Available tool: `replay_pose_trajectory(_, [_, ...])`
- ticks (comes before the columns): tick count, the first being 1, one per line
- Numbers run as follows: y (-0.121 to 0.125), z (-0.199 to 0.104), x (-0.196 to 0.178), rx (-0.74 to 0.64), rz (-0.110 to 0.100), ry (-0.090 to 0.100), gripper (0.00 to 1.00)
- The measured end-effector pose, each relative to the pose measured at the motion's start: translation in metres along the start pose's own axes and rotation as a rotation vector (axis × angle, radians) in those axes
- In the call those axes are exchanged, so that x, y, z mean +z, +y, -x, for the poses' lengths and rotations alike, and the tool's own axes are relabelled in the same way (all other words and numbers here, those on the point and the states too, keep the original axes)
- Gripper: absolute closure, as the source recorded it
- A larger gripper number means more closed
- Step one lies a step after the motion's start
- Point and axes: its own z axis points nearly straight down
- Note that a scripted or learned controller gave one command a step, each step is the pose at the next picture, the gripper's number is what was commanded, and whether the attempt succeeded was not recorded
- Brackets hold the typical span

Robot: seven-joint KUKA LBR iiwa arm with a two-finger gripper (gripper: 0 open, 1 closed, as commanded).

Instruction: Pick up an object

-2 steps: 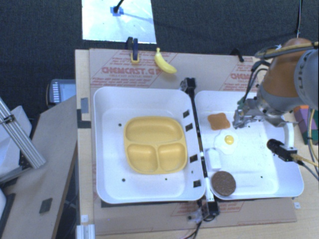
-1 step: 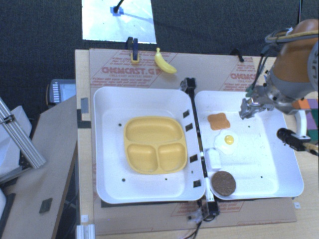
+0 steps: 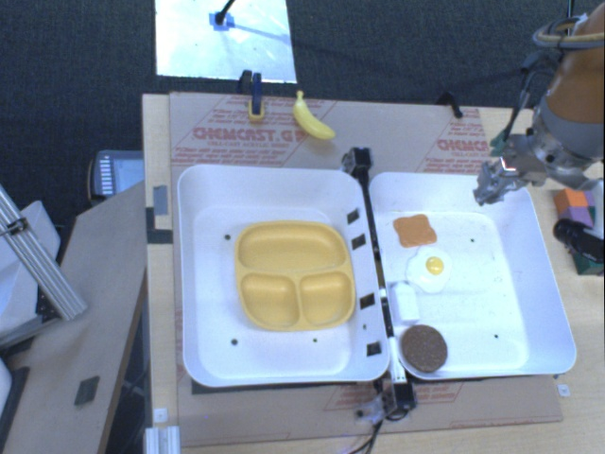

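The right bin (image 3: 529,282) holds an orange toast-like slice (image 3: 414,230), a fried egg (image 3: 428,271), a small white block (image 3: 406,303) and a round brown patty (image 3: 424,346). My gripper (image 3: 492,185) hangs over the bin's far right corner, well away from all of them, to the right of the orange slice. Nothing is seen between its fingers, and their state is not readable from this angle. The left bin (image 3: 203,253) carries a yellow divided tray (image 3: 288,274).
A yellow banana (image 3: 312,119) lies on the board behind the bins, beside a yellow clamp (image 3: 255,97). A black divider (image 3: 371,253) runs between the bins. Coloured items (image 3: 577,218) sit on the bench to the right.
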Motion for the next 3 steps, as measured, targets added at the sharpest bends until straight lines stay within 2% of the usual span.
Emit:
replay_pose_trajectory(1, [0.01,-0.053,0.019,-0.005,-0.008,0.004,1.0])
replay_pose_trajectory(3, [0.03,-0.155,0.05,-0.005,-0.008,0.004,1.0])
